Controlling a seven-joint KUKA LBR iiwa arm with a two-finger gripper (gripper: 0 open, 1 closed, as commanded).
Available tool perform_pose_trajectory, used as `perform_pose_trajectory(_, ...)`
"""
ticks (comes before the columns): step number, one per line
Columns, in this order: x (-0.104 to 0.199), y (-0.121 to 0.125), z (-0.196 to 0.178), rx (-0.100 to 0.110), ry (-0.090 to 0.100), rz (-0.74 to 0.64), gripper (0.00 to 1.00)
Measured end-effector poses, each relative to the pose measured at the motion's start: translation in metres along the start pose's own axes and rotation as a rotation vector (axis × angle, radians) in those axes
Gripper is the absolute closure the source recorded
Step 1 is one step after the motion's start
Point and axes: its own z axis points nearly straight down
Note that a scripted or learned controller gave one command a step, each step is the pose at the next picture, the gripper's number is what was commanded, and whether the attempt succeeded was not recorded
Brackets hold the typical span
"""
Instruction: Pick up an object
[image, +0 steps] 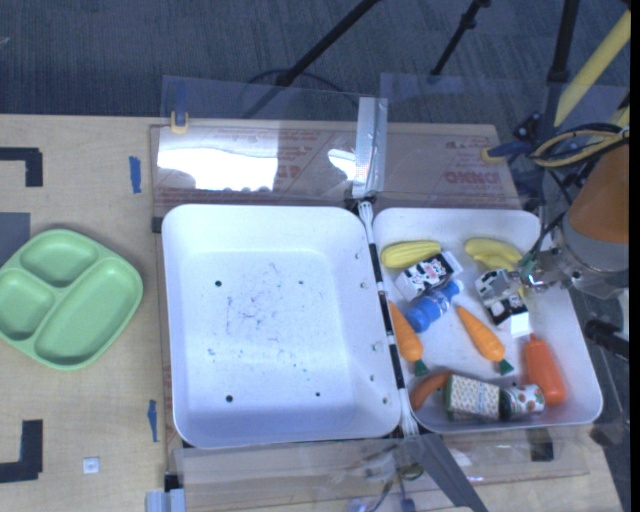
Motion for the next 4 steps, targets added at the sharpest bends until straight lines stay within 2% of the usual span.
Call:
perform_pose_trajectory(1,-0.001,0.0,-0.011,-0.001,-0.001,0.002,1.0)
perform_pose_trajectory(2,0.044,0.028,-0.075,0.019,-0.002,0.096,1.0)
perform_pose_trajectory(3,0.094,-0.006,-0.073,0.024,-0.001,0.237,1.0)
perform_pose_trajectory(4,0.094,-0.006,-0.073,0.023,-0.001,0.238,0.0)
